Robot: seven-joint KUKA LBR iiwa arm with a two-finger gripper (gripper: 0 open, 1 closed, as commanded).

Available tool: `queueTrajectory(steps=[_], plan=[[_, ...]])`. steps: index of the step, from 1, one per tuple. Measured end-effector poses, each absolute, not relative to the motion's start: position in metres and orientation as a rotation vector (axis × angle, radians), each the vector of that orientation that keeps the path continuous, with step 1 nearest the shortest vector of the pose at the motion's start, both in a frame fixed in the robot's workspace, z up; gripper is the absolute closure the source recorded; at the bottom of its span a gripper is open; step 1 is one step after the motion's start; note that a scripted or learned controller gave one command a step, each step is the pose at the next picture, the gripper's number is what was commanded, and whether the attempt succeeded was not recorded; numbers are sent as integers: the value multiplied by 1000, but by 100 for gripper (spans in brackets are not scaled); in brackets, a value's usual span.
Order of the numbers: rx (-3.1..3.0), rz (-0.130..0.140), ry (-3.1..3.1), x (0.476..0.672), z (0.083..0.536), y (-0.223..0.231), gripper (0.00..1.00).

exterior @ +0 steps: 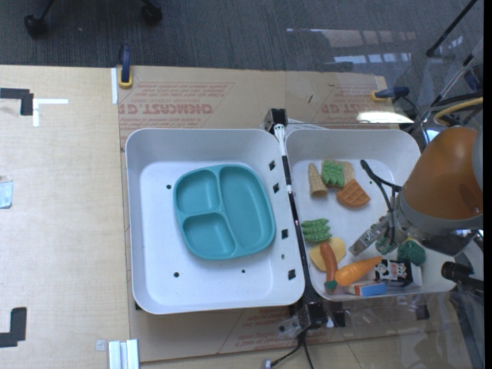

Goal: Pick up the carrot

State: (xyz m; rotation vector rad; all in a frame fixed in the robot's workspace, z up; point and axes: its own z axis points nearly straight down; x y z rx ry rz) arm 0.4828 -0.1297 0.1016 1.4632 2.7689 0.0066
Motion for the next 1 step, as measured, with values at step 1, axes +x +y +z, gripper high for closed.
queueTrajectory(steps=[1], plan=[[1472, 9, 2758, 485, 111, -131, 100]])
